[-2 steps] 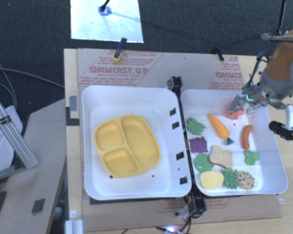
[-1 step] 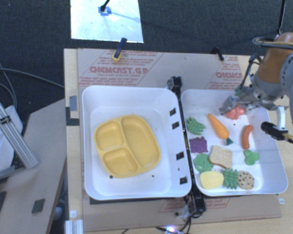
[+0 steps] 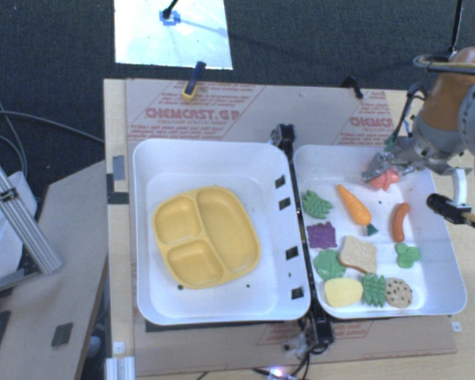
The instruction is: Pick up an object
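Right bin, upper corner — gripper (image 3: 382, 167) at a pink toy item (image 3: 385, 180).

You have the grey arm (image 3: 451, 117) with its orange band reaching in from the right, its gripper low over the top of the right bin (image 3: 451, 291); a pink toy item lies at the fingertips, touching or just under them, but you cannot tell whether the jaws are closed on it or how wide they stand. Also in that bin: carrot (image 3: 354, 205), sausage (image 3: 398, 222), green leaf (image 3: 317, 205), purple grapes (image 3: 322, 234), bread slice (image 3: 358, 253), broccoli (image 3: 408, 254), cookie (image 3: 397, 292), yellow piece (image 3: 343, 292) — all apart from the gripper. Left bin (image 3: 174, 165): one yellow divided tray (image 3: 206, 234), lying flat near its middle.
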